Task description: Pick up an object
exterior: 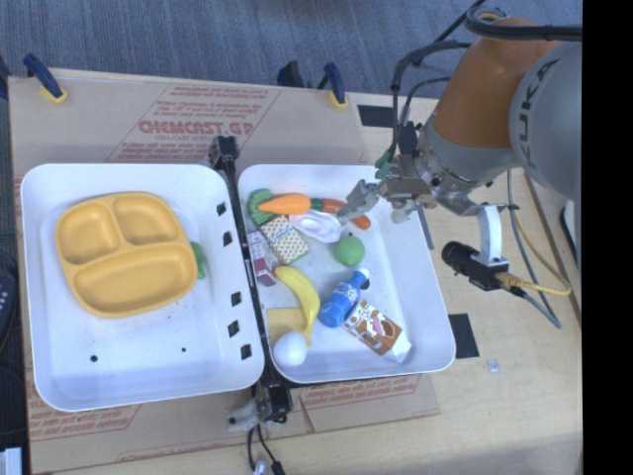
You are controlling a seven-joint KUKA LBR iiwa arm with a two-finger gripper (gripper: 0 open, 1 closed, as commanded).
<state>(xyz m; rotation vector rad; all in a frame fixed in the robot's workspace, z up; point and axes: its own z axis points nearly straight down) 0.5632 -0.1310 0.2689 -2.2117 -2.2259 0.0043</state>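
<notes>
The right bin [420,265] is crowded. Along its far side lies a toy carrot [286,204] with green leaves at its left end, and just beside it a white spoon-like piece [318,227] and a small red-orange item [357,221] near the gripper. Toward the middle sit a green ball [348,251], a checkered packet [287,241] and a red-and-white wrapper [261,259] against the left wall. Nearer the camera are a banana [302,300], a blue bottle [341,302] touching the banana's right side, a brown-and-white carton [377,331], a yellow block [284,321] and a white ball [290,348] in the near left corner. The things lie close together, several touching (little bare floor between them in the far half).

The left bin [40,364] holds a yellow divided tray [124,253], with something green [201,260] peeking out at its right edge.

The arm [495,87] reaches in from the right, its orange band above the wrist, cables looping around it. The wrist tilts down toward the right bin's far right corner.

The gripper [358,198] hangs over the far right part of the right bin, just beside the carrot's tip and above the red-orange item. I cannot tell whether its fingers are spread or pressed together, nor whether it touches anything.
</notes>
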